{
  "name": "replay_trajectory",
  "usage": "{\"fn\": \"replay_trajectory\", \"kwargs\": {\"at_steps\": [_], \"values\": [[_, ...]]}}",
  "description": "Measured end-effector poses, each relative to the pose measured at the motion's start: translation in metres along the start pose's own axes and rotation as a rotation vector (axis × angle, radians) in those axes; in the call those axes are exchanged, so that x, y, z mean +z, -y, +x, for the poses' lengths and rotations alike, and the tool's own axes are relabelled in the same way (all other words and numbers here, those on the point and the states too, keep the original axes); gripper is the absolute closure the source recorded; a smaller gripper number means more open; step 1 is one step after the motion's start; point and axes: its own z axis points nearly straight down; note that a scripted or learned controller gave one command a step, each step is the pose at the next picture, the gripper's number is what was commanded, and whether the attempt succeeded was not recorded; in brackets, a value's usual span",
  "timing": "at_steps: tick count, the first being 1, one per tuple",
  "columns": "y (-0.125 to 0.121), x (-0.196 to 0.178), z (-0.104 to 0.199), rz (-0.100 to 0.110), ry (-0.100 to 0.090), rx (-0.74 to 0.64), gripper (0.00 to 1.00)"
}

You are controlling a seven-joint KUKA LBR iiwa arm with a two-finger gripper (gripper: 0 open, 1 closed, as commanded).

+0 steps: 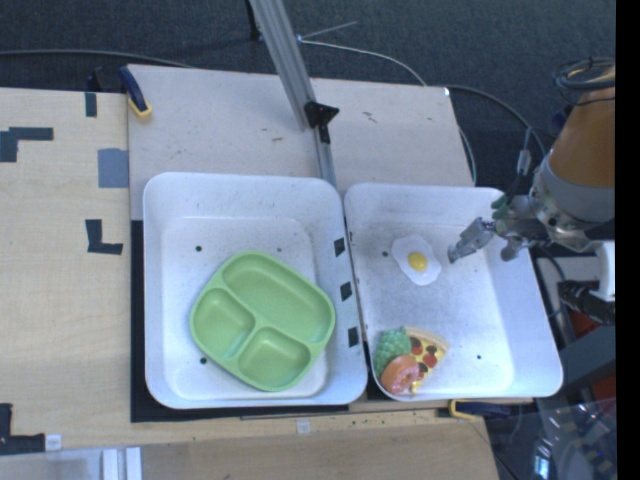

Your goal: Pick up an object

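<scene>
Toy fried egg (pixel 416 261), white with yellow yolk, flat in right bin's upper middle; toy pizza slice (pixel 412 362) with green and red pieces at near-left corner.

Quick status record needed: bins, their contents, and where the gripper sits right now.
left bin: holds green divided plate
right bin: holds toy fried egg near its middle and toy food cluster at its near-left corner
gripper: above the right bin, right of the egg, nothing seen between its jaws
arm: enters from the right
</scene>
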Motion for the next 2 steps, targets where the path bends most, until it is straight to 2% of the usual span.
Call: {"fn": "replay_trajectory", "kwargs": {"at_steps": [1,2], "values": [[0.000,0.000,0.000,0.000,0.000,0.000,0.00],[0.006,0.046,-0.004,0.006,0.000,0.002,0.00]]}}
